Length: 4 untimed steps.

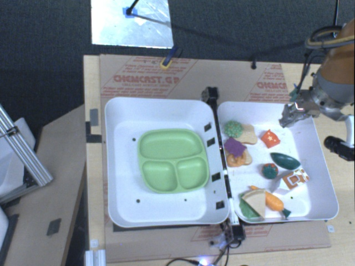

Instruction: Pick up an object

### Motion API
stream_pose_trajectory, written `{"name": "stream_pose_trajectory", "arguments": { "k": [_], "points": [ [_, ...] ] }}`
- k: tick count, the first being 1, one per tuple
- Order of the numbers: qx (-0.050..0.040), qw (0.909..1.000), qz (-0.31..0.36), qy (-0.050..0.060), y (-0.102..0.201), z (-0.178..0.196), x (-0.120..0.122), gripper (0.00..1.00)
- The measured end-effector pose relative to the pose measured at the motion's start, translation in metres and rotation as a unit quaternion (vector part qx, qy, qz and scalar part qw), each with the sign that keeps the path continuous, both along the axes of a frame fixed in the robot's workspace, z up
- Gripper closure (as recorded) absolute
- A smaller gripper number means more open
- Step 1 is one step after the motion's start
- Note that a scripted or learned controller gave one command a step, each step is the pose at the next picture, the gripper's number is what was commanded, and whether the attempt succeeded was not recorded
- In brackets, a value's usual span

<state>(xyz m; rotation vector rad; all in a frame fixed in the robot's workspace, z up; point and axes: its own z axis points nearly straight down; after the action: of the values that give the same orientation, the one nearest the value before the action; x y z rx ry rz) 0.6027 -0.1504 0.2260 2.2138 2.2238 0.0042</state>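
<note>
Right bin (319, 165) holds your pick candidates, all small toy pieces scattered on its white floor. Red block (270, 138) sits nearest the pincer, toward the far side of the bin and apart from its neighbours. To its left, a green bumpy ball (233, 128) touches a tan bread-like slice (249, 135). Just below those, a purple piece (234, 147) lies on top of an orange pretzel-like piece (239, 159). Toward the middle, a dark green leaf-shaped piece (285, 160) lies near a small teal round piece (269, 171). Beside those, an orange-and-white box-shaped piece (294, 178). At the near edge, an orange carrot (273, 201) lies against a green-and-white wedge (249, 206).

The pincer (290, 117) is above the bin's far right corner, near the red block but apart from it. You cannot tell from this angle how far its fingers are spread, and nothing is seen between them. The arm (335, 76) comes in from the right, grey with an orange section above the wrist.

Left bin (119, 165) carries a light green divided tray (172, 159), three compartments, lying flat at the centre. The two bins touch along a middle seam with black clips. Both rest on a brown cardboard sheet (144, 73) on the worktop (64, 159). Beyond the worktop, a shiny silver sheet (130, 15) lies on dark carpet.
</note>
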Motion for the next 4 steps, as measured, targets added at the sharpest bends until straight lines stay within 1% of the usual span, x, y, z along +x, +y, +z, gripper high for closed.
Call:
{"name": "stream_pose_trajectory", "arguments": {
  "k": [1, 2, 3, 4],
  "points": [
    [0.0010, 1.0000, 0.003, 0.000, 0.053, 0.009, 0.011, 1.00],
    [0.0004, 1.0000, 0.001, 0.001, 0.066, 0.007, 0.013, 1.00],
    [0.0003, 1.0000, 0.001, 0.002, 0.078, -0.004, 0.014, 1.00],
    [0.0003, 1.0000, 0.001, 0.001, 0.078, 0.002, 0.012, 1.00]
  ]
}}
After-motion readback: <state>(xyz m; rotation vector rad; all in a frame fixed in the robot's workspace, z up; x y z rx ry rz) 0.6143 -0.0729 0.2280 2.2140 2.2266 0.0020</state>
